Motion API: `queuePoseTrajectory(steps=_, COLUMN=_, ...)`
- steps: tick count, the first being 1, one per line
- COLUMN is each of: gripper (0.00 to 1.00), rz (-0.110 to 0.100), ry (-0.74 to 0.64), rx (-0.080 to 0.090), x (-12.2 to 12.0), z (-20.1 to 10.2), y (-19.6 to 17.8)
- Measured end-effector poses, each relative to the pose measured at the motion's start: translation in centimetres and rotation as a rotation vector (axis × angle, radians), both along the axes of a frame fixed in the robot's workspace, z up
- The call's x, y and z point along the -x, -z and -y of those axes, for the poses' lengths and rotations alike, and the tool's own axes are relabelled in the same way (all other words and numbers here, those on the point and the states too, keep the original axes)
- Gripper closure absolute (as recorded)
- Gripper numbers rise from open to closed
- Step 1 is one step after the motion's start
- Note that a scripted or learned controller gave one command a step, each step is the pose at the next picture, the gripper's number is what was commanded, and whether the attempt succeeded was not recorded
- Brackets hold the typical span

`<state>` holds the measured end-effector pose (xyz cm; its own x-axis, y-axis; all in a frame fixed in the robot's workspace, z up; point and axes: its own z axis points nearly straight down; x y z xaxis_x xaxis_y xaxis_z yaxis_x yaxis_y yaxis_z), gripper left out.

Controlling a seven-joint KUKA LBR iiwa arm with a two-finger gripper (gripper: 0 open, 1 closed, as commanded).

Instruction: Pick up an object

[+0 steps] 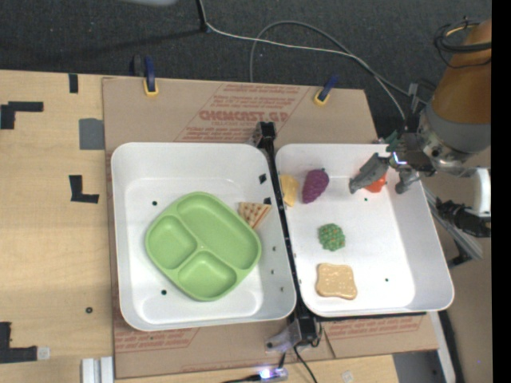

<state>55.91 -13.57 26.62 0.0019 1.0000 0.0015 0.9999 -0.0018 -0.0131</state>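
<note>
Hovering at the far right corner of the right bin (415, 238), the gripper (382, 174) has its two grey fingers spread well apart and nothing sits between them; a small orange-red object (377, 184) lies on the bin floor just beneath and beside the nearer finger, though whether they touch is hard to tell. That little piece looks like the likeliest target, since it lies closest to the claw, almost straight under it. It is too small and too hidden by the finger to judge its long axis. The other candidates lie farther into the right bin, all to the left of the gripper: a purple bunch of grapes (315, 183) near the far edge, with a yellow piece (288, 190) touching the divider beside it, a green broccoli (331, 236) at mid-bin, and a tan slice of toast (335, 281) toward the near edge. In the neighbouring left bin (128, 238) rest a green divided plate (203, 246) and a sandwich wedge (254, 212) at its far right rim. A short descent, I judge, is what the pick calls for.
</note>
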Motion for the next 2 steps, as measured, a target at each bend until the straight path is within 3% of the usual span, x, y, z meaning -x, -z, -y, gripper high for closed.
queuePoseTrajectory(steps=1, gripper=0.0, rz=0.011, ry=-0.003, rx=0.002, x=-0.2, z=0.0, y=-0.6)
queuePoseTrajectory(steps=2, gripper=0.0, rz=0.007, ry=-0.003, rx=0.001, x=0.6, z=-0.4, y=5.4)
